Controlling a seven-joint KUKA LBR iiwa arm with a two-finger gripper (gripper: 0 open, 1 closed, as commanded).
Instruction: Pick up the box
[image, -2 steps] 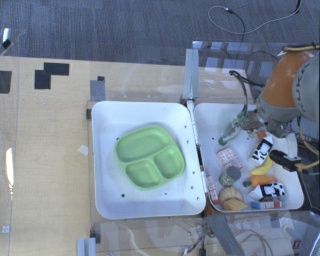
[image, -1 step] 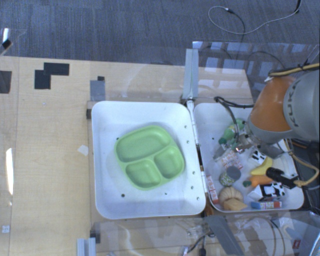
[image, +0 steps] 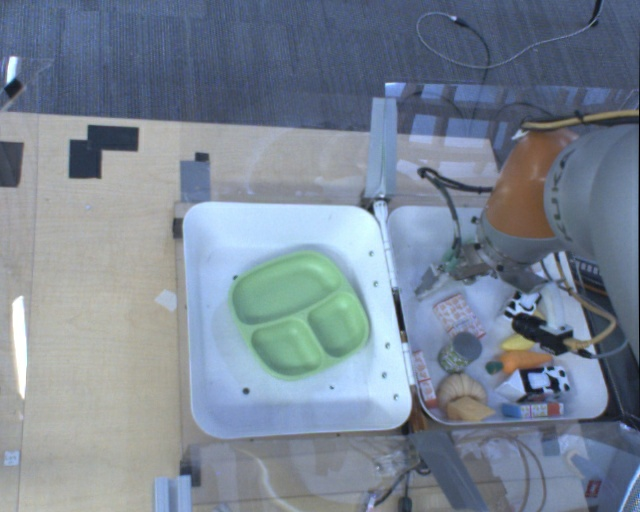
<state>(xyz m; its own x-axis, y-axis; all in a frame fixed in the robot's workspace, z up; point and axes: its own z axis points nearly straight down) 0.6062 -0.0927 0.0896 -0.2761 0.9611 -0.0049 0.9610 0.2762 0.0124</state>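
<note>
The gripper (image: 438, 278) hangs low in the right bin (image: 422, 238), near that bin's left wall, and nothing shows in its grasp; whether it stands wide or narrow cannot be told from this slant. The grey arm (image: 600, 200), with its orange band (image: 528, 190), comes down to it from the right.

Closest to the gripper is the box (image: 458, 315), flat and pink-patterned. It lies on the bin floor just below the gripper in the view and a little to the right, apart from it. Just beyond the box, further down, sits a grey disc (image: 462, 352), and left of that a narrow red-and-white packet (image: 424, 372) runs along the bin's left wall. To the gripper's right, past the box, lies a black-and-white spotted toy (image: 522, 303).

Further off, down and to the right, an orange carrot (image: 527, 362) lies with a small green piece (image: 494, 367) at its left end. A second spotted toy (image: 546, 381) sits just below the carrot. Two tan rolls (image: 462, 395) rest together near the bin's front wall, straight down from the gripper, and a small blue-and-red carton (image: 530, 409) lies right of them.

Farthest away, left of the gripper and over the wall, the left bin (image: 215, 260) holds a green divided tray (image: 300, 313) at its middle.
</note>
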